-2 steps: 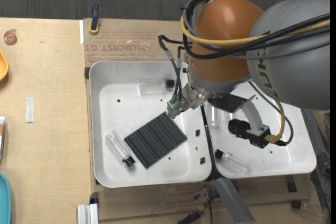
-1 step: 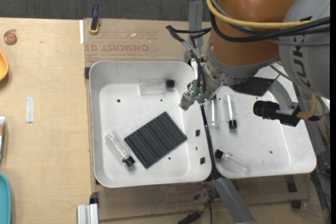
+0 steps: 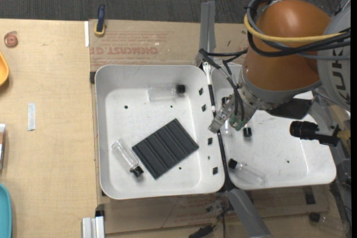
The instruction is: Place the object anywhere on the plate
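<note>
The tool [image 3: 227,117] hangs just right of centre frame, below the arm's orange band [image 3: 284,44], over the seam where the two white bins meet. Its tip is a tangle of small parts and cables from this slant, and I cannot tell how it is set or whether it carries anything.

Nearest it in the right bin [image 3: 290,167] lies a clear vial with a black cap [image 3: 244,171], below and slightly right of the tool, well apart from it. To the left, in the left bin [image 3: 109,136], the dark ribbed plate [image 3: 166,148] lies flat at a slant in the lower middle. A second vial [image 3: 126,156] rests just beside the plate's left corner, and a third vial [image 3: 165,91] lies near the bin's top wall.

Which vial is the object is not certain; the right-bin one seems likeliest. The step in hand looks like the approach before a pick. The next move likely calls for descending onto that vial, closing around its body, then carrying it left across the bin walls to the plate.
</note>
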{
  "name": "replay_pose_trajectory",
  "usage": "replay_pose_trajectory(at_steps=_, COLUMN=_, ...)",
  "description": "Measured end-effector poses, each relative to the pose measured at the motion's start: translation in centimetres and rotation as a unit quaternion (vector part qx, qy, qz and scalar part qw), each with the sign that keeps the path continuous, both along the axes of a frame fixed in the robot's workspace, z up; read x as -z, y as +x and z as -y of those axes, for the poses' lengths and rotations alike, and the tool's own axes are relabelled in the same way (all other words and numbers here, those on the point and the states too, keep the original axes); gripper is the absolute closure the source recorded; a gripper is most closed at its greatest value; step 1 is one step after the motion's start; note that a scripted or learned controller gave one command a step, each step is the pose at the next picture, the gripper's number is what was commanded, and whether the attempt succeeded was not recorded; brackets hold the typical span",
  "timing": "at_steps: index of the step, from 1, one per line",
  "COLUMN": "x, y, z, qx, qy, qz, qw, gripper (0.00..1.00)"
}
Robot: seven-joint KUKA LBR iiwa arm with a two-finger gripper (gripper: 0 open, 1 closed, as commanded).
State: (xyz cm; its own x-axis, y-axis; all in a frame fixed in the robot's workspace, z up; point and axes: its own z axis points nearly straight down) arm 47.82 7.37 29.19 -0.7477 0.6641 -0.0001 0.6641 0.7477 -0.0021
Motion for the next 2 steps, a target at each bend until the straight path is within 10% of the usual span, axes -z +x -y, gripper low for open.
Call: replay_pose_trajectory(at_steps=2, x=2.5, y=-0.1, z=-10.9, qx=-0.001, qy=-0.0005, qz=-0.001, qw=1.0000, gripper=1.00)
